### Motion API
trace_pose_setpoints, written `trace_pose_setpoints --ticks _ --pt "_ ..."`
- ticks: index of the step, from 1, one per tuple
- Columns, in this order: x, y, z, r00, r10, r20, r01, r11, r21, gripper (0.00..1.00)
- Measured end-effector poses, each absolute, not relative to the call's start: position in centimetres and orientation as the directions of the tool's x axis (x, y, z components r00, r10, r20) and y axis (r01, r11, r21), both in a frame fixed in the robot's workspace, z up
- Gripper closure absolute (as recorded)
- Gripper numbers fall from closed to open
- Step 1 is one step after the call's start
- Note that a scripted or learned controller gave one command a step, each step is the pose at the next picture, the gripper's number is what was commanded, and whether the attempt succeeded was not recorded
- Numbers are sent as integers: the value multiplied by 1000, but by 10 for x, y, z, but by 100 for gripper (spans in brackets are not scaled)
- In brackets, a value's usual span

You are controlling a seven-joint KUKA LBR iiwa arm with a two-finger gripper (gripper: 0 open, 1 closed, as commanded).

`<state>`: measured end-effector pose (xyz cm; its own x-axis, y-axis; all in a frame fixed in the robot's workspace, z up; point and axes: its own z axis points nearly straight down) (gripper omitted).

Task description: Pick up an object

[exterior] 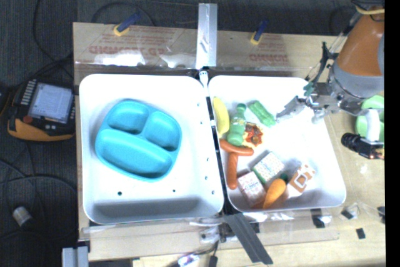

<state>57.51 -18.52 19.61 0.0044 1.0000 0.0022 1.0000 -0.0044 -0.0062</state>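
While dark carpet surrounds the table [156, 40], two white bins sit on it: left bin [94, 197] with blue tray [139, 137], right bin [325, 166] with toy foods. Green pepper [261, 112] lies just left of the fingers [299, 105], spread, holding nothing.

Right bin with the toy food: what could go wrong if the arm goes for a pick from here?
1. The items are packed tight: the orange carrot touches the small boxes, so a grasp may catch two or slip.
2. The yellow banana lies against the white right bin's wall, leaving little room for the gripper.
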Motion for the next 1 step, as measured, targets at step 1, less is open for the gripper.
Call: trace_pose_setpoints --ticks 1 --pt "584 -153 204 -30 1000 1 1000 30 -5 0"
